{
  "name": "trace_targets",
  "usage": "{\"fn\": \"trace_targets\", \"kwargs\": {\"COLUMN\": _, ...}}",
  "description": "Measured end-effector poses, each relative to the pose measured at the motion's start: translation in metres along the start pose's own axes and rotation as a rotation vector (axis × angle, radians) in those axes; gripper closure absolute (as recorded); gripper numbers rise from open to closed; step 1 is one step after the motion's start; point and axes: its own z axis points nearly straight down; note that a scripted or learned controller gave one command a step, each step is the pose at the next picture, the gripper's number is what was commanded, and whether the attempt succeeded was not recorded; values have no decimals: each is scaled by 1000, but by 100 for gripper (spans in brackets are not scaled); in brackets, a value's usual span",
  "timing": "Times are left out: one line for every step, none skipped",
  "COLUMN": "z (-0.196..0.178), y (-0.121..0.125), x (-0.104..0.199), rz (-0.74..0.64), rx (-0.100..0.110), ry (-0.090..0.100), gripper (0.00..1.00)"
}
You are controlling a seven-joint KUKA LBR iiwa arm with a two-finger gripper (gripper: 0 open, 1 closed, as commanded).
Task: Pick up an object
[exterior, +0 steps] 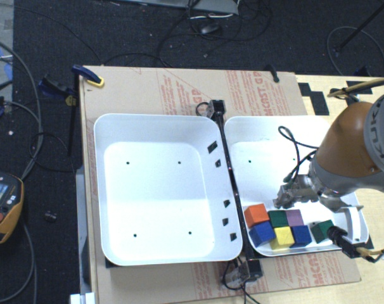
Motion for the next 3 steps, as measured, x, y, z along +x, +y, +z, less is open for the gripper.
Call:
{"fn": "trace_targets", "kwargs": {"z": -44, "y": 4, "x": 6, "rz": -1, "rx": -2, "ry": 0, "gripper": 100}}
{"fn": "trace_targets", "kwargs": {"z": -92, "y": 2, "x": 15, "rz": -2, "rx": -2, "ry": 0, "gripper": 100}}
{"fn": "trace_targets", "kwargs": {"z": -136, "y": 9, "x": 12, "rz": -1, "rx": -2, "ry": 0, "gripper": 100}}
